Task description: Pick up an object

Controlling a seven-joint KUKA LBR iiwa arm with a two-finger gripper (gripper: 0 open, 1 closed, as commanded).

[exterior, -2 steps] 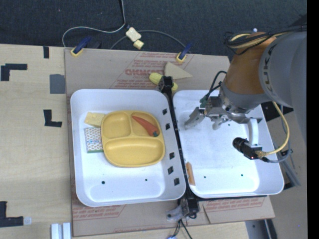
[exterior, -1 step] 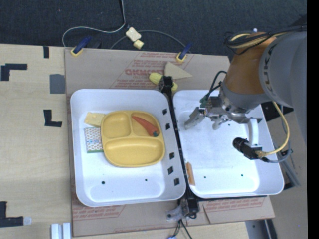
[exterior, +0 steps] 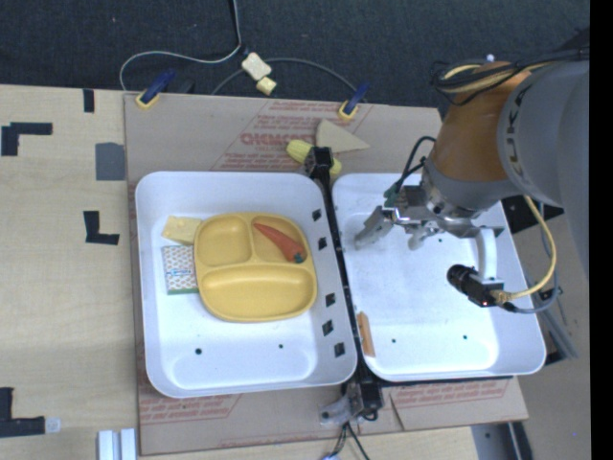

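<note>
**Ana:** Camera view first: where is the gripper (exterior: 395,235)?

**Ben:** Over the upper left part of the right bin (exterior: 431,353), hanging from the grey arm (exterior: 536,132) with its orange band. Two pale fingers (exterior: 370,228) spread apart, with nothing between them.

**Ana:** So it holds nothing?

**Ben:** Nothing that I can see. A black cable (exterior: 474,286) hangs from the wrist above the same bin's floor.

**Ana:** What lies nearby?

**Ben:** A thin orange stick (exterior: 365,333) sits at the right bin's left edge, near the front.

**Ana:** And the left bin (exterior: 239,367)?

**Ben:** It carries a yellow divided plate (exterior: 254,290) with a red carrot-like piece (exterior: 282,240) in its upper right compartment. A pale yellow piece (exterior: 179,227) and a patterned sponge (exterior: 178,267) lie just left of the plate, touching its rim.
</note>
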